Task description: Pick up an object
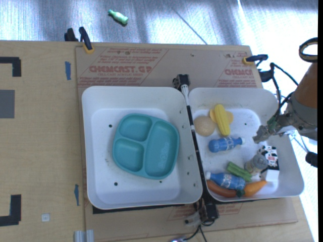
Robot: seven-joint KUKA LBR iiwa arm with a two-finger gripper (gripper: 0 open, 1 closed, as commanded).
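Two bottles (225,144) – one corn cob (220,119), one carrot (255,186).

Teal divided tray (146,146) in left bin (96,135); small green toy (119,17) on floor behind desk (40,135); orange clamps (87,45) at board edge.

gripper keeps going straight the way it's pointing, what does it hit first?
The gripper points left and downward into the right bin. Likely the bare bin floor just right of the blue bottle, or the bottle itself; height is unclear from this view.

Single fixed camera above the bench, looking down aslant, both white bins (96,135) framed
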